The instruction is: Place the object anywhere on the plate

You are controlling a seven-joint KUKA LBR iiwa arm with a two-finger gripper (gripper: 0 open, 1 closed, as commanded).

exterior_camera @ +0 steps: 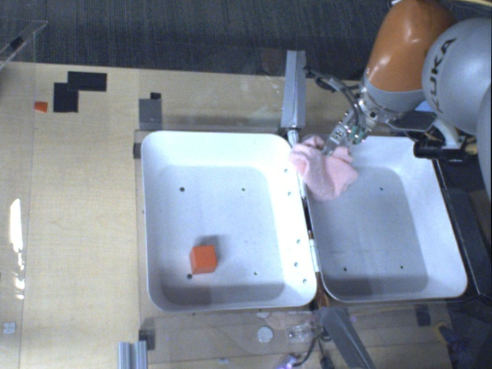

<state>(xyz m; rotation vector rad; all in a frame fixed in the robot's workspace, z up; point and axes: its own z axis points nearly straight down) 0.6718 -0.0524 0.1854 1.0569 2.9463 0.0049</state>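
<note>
Fingers of the gripper (339, 144) sit at the top edge of a pink cloth (326, 172), and the cloth seems to hang from them, bunched where they meet it; whether they are truly pinched on it cannot be told from this slant, since the tips are small and partly lost against the fabric. The cloth drapes over the divide between the two bins, mostly above the far left corner of the right bin (400, 275), its edge reaching the rim of the left bin (231, 294); an orange block (204, 259) lies on the left bin's floor toward the near side, well apart from the cloth.

No plate can be made out, so the placing looks not yet done; at best the object is lifted or being gathered, and the carry and release remain.

The arm (453, 60) reaches in from the right, its orange band (403, 41) high over the desk (69, 229), wrist angled down and leftward toward the bins' shared edge.
</note>
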